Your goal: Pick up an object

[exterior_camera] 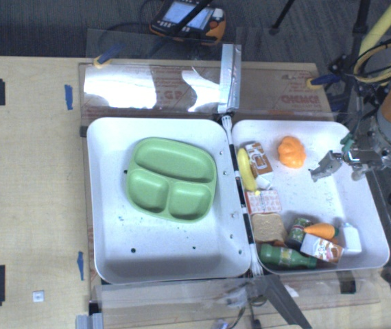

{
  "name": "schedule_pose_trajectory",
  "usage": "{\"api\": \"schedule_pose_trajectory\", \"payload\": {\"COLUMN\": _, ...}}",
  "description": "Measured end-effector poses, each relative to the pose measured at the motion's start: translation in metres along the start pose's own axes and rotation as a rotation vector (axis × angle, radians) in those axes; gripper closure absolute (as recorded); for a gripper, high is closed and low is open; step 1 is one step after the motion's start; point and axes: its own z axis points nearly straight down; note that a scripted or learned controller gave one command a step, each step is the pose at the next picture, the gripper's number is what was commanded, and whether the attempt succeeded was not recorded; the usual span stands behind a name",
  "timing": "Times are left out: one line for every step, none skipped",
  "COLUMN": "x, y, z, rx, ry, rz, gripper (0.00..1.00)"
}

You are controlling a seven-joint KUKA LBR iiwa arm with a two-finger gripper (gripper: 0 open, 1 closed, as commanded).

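Far to the tool's left, the green tray sits alone in the left bin; you have no quarrel there. Nearer, the banana and snack packs crowd the divider, so a grab there could catch two at once. The orange lies just left of your tool, round enough to roll free. The tool hangs open, holding nothing.

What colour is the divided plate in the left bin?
Light green: the divided plate in the left bin, seen in the camera view.
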Motion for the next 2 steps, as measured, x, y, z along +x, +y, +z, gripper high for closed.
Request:
{"api": "schedule_pose_trajectory", "payload": {"x": 0.017, "y": 0.058, "z": 0.103, "rx": -0.001, "ry": -0.001, "rz": -0.11, "gripper": 0.0}}
{"api": "schedule_pose_trajectory", "payload": {"x": 0.007, "y": 0.124, "z": 0.13, "rx": 0.001, "ry": -0.001, "rz": -0.271, "gripper": 0.0}}
